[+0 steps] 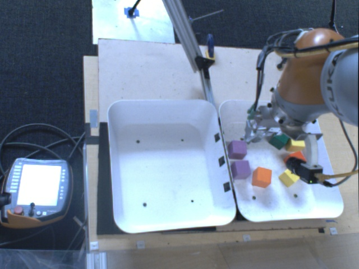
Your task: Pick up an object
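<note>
Down at the table's near left corner lies a handheld control pad with a bright screen, its dark cable looping back around it. Two shallow white bins sit side by side across the table. Nothing but a few dark specks marks the floor of the left bin. All the blocks lie in the right bin.

Against that bin's left wall sit two purple blocks, one just behind the other. An orange block lies near the front purple one, toward the bin's middle. Further right a yellow block rests close to a black fitting on my wrist, with something red showing just behind it. A green block and a second yellow block lie side by side under my arm, toward the bin's far half.

I reach in from the table's right edge, my orange band bulking over the far right part of the bin. My fingers hang over the bin's far left area, above and behind the purple blocks and just left of the green one. I cannot tell how far apart they stand, and I see nothing between them.

A slanted metal pole crosses the table's far edge.
</note>
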`<state>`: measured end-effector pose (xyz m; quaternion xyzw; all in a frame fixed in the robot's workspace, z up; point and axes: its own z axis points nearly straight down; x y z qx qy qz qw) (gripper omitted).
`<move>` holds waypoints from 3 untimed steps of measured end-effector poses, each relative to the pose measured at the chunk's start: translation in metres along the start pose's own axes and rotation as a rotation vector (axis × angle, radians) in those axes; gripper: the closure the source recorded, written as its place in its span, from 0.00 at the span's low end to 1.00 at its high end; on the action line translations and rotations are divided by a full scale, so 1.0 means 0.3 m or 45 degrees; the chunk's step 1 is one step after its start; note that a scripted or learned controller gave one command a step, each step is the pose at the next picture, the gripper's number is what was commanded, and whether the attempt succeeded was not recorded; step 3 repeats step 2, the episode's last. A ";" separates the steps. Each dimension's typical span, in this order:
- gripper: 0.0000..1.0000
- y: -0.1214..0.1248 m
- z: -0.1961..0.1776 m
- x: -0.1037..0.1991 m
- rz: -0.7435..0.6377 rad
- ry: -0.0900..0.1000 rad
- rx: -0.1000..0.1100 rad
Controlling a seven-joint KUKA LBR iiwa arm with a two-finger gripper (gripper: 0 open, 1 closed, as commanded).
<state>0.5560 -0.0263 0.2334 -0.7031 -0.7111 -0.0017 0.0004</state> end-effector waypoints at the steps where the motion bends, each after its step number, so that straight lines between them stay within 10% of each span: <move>1: 1.00 0.048 -0.018 0.154 0.001 -0.001 -0.002; 3: 1.00 0.073 0.025 0.332 0.001 -0.001 0.001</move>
